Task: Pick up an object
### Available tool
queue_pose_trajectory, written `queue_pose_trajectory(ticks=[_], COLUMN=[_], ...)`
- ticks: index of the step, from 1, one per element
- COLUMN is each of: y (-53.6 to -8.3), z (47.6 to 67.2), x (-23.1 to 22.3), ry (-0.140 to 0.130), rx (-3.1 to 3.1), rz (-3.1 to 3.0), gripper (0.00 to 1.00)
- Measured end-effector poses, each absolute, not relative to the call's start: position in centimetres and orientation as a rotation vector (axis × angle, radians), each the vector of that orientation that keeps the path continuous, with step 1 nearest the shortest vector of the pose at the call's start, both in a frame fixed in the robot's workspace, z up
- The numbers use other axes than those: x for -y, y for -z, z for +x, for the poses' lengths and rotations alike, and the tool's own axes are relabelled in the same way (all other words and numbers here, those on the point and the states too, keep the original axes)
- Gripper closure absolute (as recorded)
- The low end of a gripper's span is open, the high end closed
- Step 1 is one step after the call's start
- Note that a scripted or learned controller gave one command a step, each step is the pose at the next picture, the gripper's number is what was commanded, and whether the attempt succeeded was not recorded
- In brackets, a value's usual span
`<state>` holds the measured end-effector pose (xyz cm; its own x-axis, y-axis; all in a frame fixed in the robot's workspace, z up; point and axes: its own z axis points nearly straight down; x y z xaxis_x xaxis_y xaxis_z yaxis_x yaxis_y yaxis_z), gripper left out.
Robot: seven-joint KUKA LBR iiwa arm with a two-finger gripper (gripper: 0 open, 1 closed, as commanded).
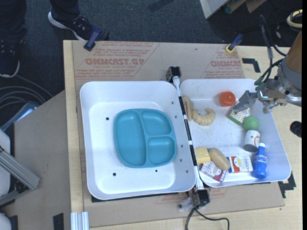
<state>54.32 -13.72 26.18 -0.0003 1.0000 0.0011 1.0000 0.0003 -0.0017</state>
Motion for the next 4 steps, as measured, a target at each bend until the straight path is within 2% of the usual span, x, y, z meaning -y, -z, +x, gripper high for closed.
queue_pose_trajectory(ticks=[1, 2, 3, 4], y=[-11.7, -9.0, -10.0, -9.9], z=[57.9, 62.9, 62.9, 62.9], x=[14.3, 13.3, 13.3, 13.3], ry=[-0.005, 0.007, 0.010, 0.010], rx=[2.217, 2.230, 2.232, 2.231], rz=[-2.218, -2.226, -2.229, -2.229], gripper=[0.00, 0.00, 1.00, 0.00])
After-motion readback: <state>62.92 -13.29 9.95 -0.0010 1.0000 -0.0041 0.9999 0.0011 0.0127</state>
